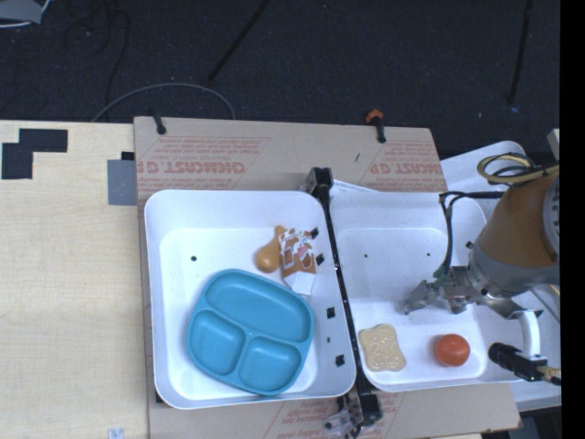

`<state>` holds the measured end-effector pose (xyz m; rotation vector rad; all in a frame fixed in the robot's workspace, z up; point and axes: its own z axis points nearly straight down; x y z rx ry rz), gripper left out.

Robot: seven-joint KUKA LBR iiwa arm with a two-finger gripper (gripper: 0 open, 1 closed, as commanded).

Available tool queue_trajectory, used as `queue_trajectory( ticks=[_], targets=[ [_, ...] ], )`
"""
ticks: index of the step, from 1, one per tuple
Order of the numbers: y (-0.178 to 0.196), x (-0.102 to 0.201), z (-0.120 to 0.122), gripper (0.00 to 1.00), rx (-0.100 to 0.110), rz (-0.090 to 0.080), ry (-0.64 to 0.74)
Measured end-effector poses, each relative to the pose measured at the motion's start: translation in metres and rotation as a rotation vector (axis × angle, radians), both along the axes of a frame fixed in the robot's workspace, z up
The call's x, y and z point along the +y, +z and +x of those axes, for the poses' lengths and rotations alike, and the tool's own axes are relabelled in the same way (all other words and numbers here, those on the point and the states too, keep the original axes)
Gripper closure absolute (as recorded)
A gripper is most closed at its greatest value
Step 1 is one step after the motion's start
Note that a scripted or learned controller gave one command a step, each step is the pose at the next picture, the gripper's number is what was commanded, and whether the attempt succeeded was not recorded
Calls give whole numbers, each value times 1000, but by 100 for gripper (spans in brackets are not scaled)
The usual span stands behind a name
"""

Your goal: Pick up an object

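Note:
My gripper (431, 300) hangs low over the middle of the right bin (384, 222), its two grey fingers spread open with nothing between them. A red round object (452, 349) lies just below and right of it, near the bin's front wall. A tan toast-like slice (382, 348) lies at the front left of the same bin, below and left of the gripper. In the left bin (174, 245) rest a blue divided plate (249, 330), a small orange pear-shaped toy (268, 255) and a brown-and-white packet (297, 252).
The arm's orange band (516, 227) and grey wrist cover the right bin's right side. A black divider (331, 273) runs between the two bins. Black cables (452, 218) hang by the wrist. Cardboard (274, 154) lies under the bins.

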<state>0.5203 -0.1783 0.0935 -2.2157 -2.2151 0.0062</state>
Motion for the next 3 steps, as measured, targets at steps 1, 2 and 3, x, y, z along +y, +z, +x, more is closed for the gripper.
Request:
queue_trajectory(
  ticks=[1,2,3],
  targets=[
    [13,-2,1,100,-3,-1,-5],
    [61,-10,-5,100,-9,-4,-3],
    [123,-8,0,100,-12,-4,2]
  ],
)
